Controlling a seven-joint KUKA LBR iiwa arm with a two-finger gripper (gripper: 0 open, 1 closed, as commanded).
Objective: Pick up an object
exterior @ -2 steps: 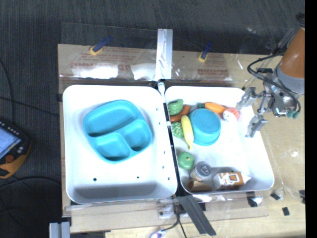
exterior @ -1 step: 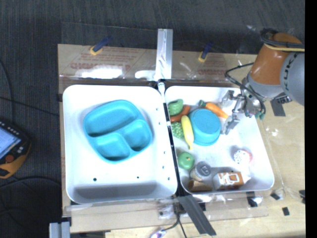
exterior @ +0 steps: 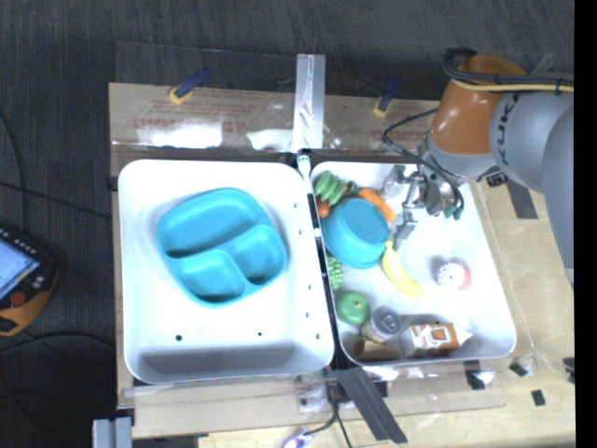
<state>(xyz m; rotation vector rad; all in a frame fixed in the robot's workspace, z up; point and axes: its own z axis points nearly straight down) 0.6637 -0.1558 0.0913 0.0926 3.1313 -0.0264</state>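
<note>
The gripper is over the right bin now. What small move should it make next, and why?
Probably a short descent. The gripper hangs at the right edge of the blue bowl, with the yellow banana just below it and nothing between its fingers. Going down there would bring it to the bowl's rim.

**Bystanders on the tabletop**

The left bin [exterior: 140, 278] carries a blue divided tray [exterior: 222, 244]. Two blue-and-yellow clamps [exterior: 188, 85] [exterior: 385, 100] grip the tabletop's [exterior: 541, 278] far edge. At the far left, off the tabletop, lies an orange-and-black handheld screen [exterior: 17, 276].
</note>
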